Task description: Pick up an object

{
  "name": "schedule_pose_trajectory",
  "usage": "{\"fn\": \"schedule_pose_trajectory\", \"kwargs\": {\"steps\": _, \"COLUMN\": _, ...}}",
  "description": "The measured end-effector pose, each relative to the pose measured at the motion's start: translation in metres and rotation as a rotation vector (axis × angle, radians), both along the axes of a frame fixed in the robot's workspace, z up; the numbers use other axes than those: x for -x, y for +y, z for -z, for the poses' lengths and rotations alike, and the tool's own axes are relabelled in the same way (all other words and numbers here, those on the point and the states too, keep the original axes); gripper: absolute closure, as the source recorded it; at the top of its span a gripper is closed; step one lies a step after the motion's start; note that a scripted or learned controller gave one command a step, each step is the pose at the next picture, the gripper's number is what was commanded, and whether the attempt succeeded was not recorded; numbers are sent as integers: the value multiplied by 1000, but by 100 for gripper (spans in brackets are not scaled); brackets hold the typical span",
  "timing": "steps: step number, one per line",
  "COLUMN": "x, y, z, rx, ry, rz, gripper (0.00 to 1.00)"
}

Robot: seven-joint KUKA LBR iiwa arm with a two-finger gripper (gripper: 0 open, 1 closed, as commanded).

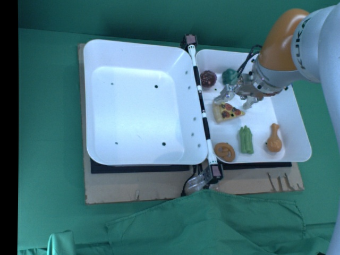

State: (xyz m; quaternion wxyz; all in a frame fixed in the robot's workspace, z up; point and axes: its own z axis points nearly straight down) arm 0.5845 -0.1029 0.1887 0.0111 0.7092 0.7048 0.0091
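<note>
Arm over right bin, toy food below, nothing gripped.

Pizza slice (228,111) lies flat mid-bin, just under the gripper (236,98); fingers apart, nothing between them. Around it in the right bin (297,142): dark red berry (208,78) and green broccoli (229,76) toward the far side, asparagus bundle (245,139), chicken drumstick (273,139) and round cookie (224,151) toward the near side. Left bin (101,52) alongside, on green cloth (48,116).
</note>
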Motion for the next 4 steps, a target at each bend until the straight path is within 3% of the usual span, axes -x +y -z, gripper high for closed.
{"fn": "schedule_pose_trajectory", "kwargs": {"steps": 1, "x": -62, "y": -2, "z": 1, "rx": 1, "ry": 9, "rz": -6, "gripper": 0}}
{"fn": "schedule_pose_trajectory", "kwargs": {"steps": 2, "x": -9, "y": 0, "z": 0, "rx": 2, "ry": 3, "rz": 0, "gripper": 0}}
{"fn": "schedule_pose_trajectory", "kwargs": {"steps": 3, "x": 22, "y": 5, "z": 0, "rx": 2, "ry": 1, "rz": 1, "gripper": 0}}
{"fn": "schedule_pose_trajectory", "kwargs": {"steps": 4, "x": 18, "y": 6, "z": -45, "rx": -1, "ry": 19, "rz": 14, "gripper": 0}}
